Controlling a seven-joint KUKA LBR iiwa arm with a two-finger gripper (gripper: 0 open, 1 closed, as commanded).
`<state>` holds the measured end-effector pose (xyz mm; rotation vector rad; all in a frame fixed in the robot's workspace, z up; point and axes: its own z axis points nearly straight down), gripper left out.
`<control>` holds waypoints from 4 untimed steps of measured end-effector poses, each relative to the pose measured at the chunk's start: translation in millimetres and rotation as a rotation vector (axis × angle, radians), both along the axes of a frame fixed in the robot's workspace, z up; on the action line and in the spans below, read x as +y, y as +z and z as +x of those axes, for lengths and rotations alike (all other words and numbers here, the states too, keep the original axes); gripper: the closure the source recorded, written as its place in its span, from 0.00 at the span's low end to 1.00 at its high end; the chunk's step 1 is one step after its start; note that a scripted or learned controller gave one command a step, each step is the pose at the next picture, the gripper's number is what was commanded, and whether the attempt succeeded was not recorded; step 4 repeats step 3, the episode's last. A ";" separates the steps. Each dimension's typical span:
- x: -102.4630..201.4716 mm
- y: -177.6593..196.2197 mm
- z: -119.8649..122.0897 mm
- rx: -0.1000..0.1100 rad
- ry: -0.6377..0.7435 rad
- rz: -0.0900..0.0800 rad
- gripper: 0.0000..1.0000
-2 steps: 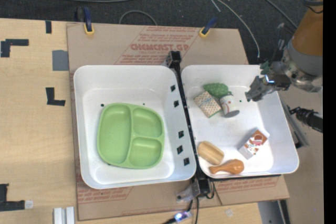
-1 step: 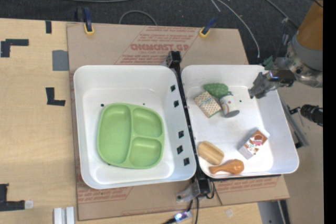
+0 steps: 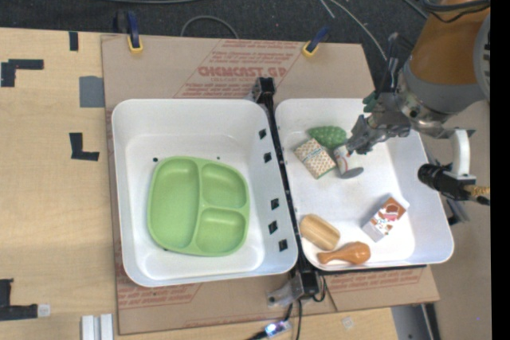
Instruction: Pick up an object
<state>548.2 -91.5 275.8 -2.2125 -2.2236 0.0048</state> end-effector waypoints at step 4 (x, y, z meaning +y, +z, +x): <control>155.4 -59.1 35.8 0.001 0.001 -0.001 1.00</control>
